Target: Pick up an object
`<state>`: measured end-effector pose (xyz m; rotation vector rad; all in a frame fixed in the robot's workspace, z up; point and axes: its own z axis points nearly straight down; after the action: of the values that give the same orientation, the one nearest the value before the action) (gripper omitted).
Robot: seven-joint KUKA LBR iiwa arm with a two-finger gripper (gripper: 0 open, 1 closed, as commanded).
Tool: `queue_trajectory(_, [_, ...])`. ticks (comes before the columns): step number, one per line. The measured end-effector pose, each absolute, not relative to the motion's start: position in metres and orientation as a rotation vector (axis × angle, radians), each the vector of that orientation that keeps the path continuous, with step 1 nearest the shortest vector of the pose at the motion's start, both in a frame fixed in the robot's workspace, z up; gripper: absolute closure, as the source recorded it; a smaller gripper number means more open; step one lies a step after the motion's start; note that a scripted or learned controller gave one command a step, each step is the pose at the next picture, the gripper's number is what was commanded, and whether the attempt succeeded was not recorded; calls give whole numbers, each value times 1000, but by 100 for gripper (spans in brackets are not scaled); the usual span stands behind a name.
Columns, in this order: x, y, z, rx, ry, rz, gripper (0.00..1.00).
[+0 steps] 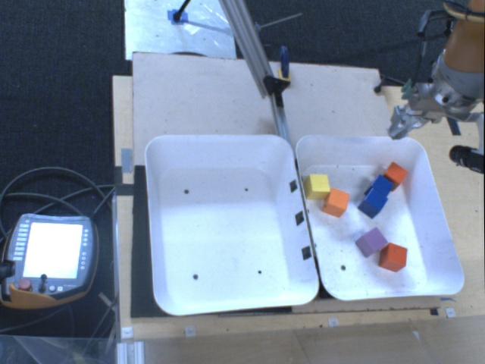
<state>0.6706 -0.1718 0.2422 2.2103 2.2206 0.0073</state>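
Nothing is picked up yet. Near the front of the right bin lie a red block and purple block; beyond it the hand hovers empty, grip unclear.

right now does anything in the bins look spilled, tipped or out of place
Nothing stands out. The six blocks all lie inside the right bin; the blue block sits against an orange block, nothing more. The pincer hangs above that bin's far rim.
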Motion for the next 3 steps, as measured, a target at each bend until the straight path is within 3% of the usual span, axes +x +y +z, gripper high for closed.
queue_trajectory(3, [616,-26,233,2213,2234,1,100])
